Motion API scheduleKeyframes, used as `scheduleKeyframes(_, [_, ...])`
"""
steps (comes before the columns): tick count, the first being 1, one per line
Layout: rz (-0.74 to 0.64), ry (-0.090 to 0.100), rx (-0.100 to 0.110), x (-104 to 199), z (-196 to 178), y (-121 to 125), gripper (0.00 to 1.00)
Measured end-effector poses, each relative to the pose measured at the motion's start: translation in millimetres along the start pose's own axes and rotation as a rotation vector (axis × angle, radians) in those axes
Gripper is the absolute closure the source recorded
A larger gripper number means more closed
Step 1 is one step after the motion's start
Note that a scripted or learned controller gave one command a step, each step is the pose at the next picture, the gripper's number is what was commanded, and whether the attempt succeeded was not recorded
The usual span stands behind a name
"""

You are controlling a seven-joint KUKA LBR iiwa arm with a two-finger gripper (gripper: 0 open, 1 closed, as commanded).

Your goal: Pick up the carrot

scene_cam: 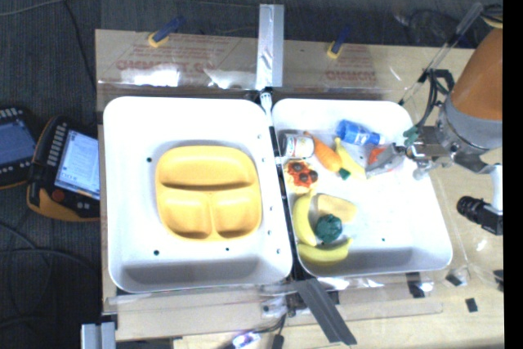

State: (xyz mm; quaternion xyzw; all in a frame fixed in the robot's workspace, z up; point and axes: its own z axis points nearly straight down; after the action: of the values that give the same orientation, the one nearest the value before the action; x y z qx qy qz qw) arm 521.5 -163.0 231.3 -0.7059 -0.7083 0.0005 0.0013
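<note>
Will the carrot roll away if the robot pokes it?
Probably a little: the carrot looks round and tapered, so it may roll in a curve. It looks like stiff plastic, likely light. Toys crowded beside it may stop it.

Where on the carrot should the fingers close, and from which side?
Probably on the carrot's orange middle, coming straight down from above. It lies flat on the right bin's floor, slanting from upper left to its green tip at lower right. Fingers would best straddle it across its narrow width. The can and the blue packet crowd its sides, so side approaches look poor.
</note>
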Motion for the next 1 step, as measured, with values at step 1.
scheduleKeyframes(1, [0.090,-0.001,0.002,47.2,83.3,38.2,0.00])
